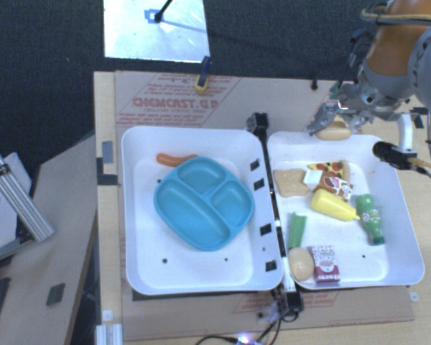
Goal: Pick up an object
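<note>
Red-labelled carton (326, 264) sits nearest in the right bin (406, 261), then a green bottle (370, 218), yellow squeeze bottle (334, 205), pizza slice (330, 173), toast (291, 182). Left bin (140, 264) has a blue divided plate (203, 202) and a hot dog (174, 159). Gripper (335, 121) is at the right bin's far rim, clamped on a tan bun (334, 131), long axis left-right. Cardboard beyond reads "CHEMCAST".

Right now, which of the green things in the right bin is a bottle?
The green bottle at the right, beside the yellow bottle. It has a neck and label; the other green piece is a plain flat stick.
</note>
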Controlling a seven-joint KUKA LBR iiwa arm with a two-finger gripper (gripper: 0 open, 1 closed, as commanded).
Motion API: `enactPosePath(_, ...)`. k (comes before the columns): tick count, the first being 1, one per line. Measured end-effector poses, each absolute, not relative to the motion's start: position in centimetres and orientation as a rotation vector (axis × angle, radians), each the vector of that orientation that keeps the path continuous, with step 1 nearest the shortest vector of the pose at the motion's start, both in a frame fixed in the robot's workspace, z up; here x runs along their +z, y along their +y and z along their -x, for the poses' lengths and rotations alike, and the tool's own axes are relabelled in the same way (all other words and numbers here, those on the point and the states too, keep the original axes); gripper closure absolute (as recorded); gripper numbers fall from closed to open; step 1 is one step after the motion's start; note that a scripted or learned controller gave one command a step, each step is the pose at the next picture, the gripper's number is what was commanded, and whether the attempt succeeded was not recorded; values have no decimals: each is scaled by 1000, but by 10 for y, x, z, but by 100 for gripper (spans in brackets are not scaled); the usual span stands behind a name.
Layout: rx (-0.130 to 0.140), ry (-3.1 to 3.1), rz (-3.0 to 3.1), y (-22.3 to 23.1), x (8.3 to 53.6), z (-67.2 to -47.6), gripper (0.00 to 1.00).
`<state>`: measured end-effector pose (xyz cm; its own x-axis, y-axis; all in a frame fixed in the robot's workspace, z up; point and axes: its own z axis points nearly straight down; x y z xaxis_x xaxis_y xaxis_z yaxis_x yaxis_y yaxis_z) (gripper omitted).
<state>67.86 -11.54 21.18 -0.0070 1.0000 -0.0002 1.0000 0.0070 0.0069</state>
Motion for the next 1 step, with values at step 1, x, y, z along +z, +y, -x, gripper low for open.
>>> enactPosePath(1,5,2226,-2211,-115,226,-680,100)
